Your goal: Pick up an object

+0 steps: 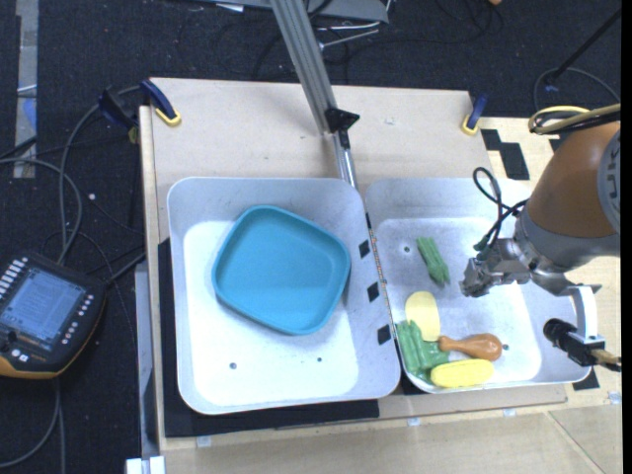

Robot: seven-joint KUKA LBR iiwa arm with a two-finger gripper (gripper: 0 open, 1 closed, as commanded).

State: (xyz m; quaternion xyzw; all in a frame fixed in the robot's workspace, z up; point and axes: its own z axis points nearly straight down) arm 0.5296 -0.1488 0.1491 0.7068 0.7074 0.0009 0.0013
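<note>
Candidate objects in right bin (523, 225): green ridged piece (433, 261) mid-bin, alone; pale yellow piece (423, 314), green piece (417, 348), brown drumstick-shaped toy (472, 345), yellow piece (461, 372) clustered at near edge. My gripper (475, 277) low over right bin, just right of green ridged piece; nothing seen held; open or closed, cannot tell. Left bin (197, 363) holds blue square plate (282, 270). Both bins on table (247, 136).

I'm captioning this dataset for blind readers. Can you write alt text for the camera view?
A grey arm's gripper hangs over the right white bin, near a green oblong toy and a pile of small toy foods. The left white bin holds a square blue plastic plate.
</note>
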